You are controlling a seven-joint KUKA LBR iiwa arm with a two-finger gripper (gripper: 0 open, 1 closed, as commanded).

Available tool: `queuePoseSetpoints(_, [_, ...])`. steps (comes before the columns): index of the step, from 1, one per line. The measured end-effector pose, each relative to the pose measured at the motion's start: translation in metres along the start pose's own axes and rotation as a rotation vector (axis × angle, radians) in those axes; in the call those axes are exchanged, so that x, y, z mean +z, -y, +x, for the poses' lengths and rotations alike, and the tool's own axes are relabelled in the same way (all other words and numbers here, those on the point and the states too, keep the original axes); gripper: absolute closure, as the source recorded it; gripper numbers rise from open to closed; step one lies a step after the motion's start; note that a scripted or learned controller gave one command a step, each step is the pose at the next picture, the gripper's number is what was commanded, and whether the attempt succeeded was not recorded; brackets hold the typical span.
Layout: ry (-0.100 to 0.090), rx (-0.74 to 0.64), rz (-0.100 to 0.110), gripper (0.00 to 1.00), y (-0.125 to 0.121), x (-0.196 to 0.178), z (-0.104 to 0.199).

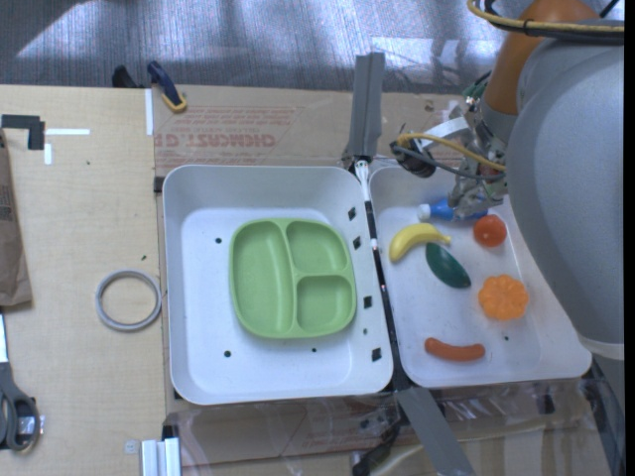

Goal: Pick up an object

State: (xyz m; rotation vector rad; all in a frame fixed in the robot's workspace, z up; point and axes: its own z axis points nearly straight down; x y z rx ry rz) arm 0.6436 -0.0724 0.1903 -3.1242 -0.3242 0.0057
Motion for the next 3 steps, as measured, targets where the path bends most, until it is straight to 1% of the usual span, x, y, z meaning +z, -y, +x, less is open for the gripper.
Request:
queuePoseSetpoints(1, [0.001,-0.078,0.0,1.0,-0.06,-0.019,-0.039])
queuePoseSetpoints(2, [0.002,-0.031,0.001,1.0,0.01,-0.005,-0.019])
queuePoseSetpoints(3, [0.001,-0.104,0.0,1.0,-0.082,-0.024,-0.027])
